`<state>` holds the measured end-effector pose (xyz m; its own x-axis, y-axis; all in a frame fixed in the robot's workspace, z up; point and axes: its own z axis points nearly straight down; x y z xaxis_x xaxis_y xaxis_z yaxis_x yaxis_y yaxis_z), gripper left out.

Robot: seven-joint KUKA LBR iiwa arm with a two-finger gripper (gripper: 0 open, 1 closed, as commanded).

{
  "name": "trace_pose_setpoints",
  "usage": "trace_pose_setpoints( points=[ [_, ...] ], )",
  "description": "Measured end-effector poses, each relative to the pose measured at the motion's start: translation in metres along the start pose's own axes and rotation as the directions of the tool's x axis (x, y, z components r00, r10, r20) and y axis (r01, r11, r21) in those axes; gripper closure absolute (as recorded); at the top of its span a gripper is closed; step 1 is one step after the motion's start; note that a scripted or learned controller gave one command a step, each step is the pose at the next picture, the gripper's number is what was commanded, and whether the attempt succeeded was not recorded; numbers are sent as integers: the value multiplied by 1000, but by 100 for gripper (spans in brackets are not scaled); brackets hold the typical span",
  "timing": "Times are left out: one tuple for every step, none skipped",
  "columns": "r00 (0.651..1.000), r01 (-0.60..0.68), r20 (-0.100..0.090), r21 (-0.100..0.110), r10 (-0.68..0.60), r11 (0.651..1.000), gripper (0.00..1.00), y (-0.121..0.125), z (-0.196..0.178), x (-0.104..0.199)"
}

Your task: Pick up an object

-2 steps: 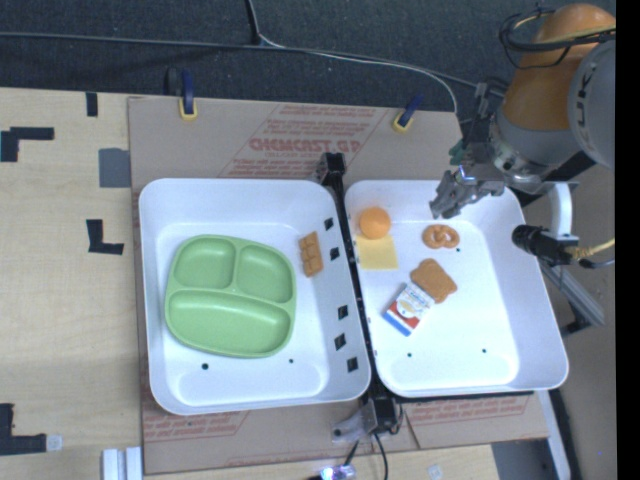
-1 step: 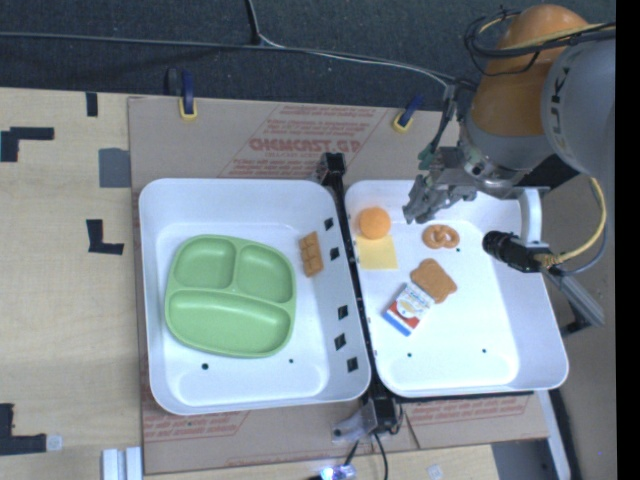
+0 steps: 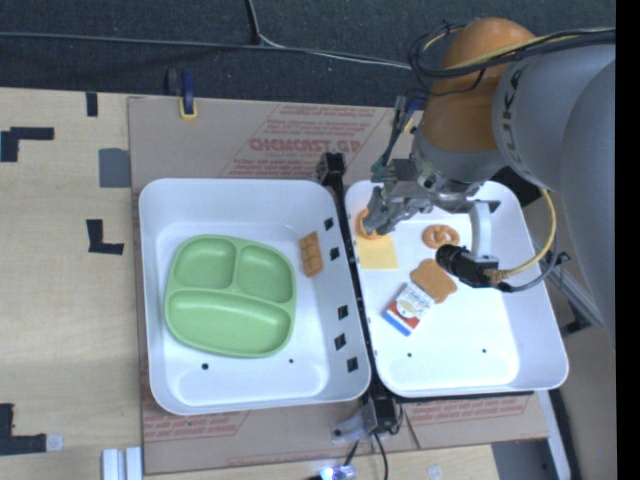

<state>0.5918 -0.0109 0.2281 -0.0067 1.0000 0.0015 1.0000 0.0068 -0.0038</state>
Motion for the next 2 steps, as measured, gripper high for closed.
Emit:
trace_pose_setpoints(
  points=[
    [1000, 0, 0, -1, 0, 1000, 100, -13, -8, 53],
    [1000, -1, 1, 0, 1, 1000, 100, -25, -6, 99]
  ],
)
